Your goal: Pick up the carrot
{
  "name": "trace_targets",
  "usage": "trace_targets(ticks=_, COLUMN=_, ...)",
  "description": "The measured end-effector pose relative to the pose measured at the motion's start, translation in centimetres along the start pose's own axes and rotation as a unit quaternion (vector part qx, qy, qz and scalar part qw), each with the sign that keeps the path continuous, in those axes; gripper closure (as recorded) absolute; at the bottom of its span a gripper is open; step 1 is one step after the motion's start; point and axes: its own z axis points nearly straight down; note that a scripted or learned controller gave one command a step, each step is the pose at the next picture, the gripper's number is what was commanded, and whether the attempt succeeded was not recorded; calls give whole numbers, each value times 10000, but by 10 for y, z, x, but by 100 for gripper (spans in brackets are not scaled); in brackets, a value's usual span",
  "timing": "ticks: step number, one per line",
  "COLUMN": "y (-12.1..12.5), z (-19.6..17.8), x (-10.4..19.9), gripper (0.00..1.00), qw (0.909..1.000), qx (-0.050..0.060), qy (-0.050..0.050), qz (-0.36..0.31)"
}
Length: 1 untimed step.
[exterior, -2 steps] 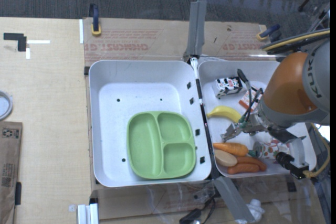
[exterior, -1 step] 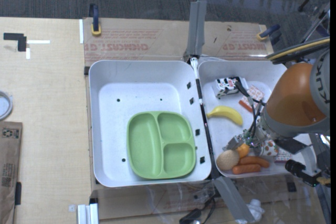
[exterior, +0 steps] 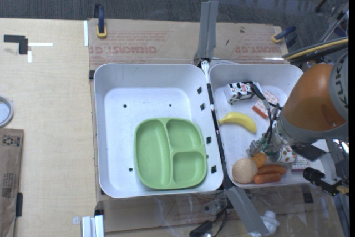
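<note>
The carrot [exterior: 268, 174] is orange and elongated. It lies flat at the front of the right bin [exterior: 222, 81], just right of a beige ball [exterior: 243, 170]. My gripper [exterior: 260, 147] hangs low over the bin's front part, directly above and slightly left of the carrot. A small orange piece [exterior: 259, 160] sits between the gripper and the carrot. The arm's orange band [exterior: 315, 101] rises behind the gripper on the right and hides part of the bin.
A yellow banana [exterior: 239, 120], a black-and-white cow-patterned item [exterior: 242, 90] and a red stick [exterior: 260, 110] lie further back in the right bin. The left bin [exterior: 111, 119] holds a green divided plate [exterior: 171, 152]. A white packet [exterior: 294, 157] lies by the carrot's right end.
</note>
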Motion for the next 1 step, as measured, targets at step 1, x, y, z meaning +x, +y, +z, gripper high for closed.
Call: trace_targets(ticks=1, y=89, z=-91, x=1, gripper=100, qw=9962, qx=9, qy=-3, qz=-873)
